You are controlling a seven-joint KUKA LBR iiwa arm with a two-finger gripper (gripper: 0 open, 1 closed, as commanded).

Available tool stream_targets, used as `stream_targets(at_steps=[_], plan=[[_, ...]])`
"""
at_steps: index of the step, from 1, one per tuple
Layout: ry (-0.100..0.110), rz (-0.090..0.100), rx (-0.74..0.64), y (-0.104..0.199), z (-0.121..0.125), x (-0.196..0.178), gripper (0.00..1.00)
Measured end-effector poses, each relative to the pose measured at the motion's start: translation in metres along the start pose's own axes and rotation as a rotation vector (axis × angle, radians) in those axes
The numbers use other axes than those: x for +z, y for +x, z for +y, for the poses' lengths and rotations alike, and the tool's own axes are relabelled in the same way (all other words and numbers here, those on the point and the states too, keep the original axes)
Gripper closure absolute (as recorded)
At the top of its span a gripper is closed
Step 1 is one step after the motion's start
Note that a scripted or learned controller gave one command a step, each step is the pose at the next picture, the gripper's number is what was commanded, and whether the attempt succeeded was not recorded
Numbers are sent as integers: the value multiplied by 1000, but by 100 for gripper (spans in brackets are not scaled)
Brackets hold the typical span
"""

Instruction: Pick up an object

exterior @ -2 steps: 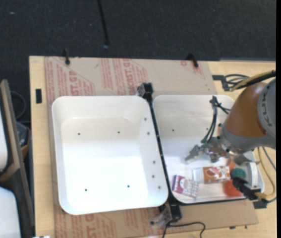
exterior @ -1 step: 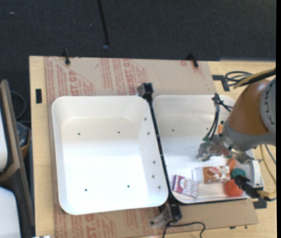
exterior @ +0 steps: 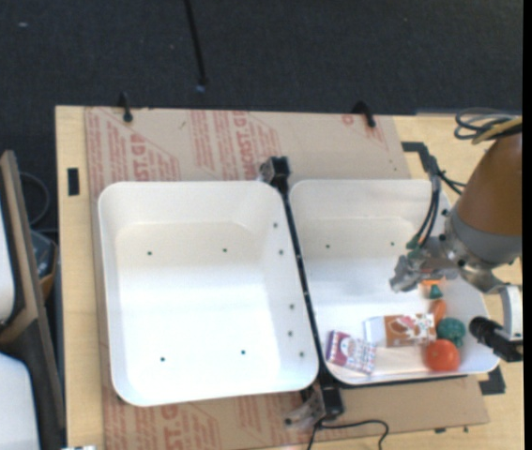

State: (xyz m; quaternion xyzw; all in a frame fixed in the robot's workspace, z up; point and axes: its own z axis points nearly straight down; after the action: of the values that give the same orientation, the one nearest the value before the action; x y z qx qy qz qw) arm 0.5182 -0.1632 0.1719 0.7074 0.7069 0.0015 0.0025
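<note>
My gripper (exterior: 416,276) hangs over the right bin (exterior: 359,223), near its right side, just above and left of the objects. Along that bin's front edge lie a small purple-and-white packet (exterior: 349,352), a brown-and-white carton (exterior: 402,328), a red ball-like fruit (exterior: 442,355), a teal object (exterior: 451,329) and a small orange piece (exterior: 437,309). Nothing shows between my fingers from this angle.
The left bin (exterior: 200,289) sits beside the right one, with a black clamp (exterior: 275,169) at the divider's far end. Both rest on a cardboard sheet (exterior: 228,139) on the wooden bench. Cables (exterior: 481,125) run behind my arm at the right.
</note>
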Motion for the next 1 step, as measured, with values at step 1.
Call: stream_targets(at_steps=[1], plan=[[1, 0, 0, -7, -5, -47, 100]])
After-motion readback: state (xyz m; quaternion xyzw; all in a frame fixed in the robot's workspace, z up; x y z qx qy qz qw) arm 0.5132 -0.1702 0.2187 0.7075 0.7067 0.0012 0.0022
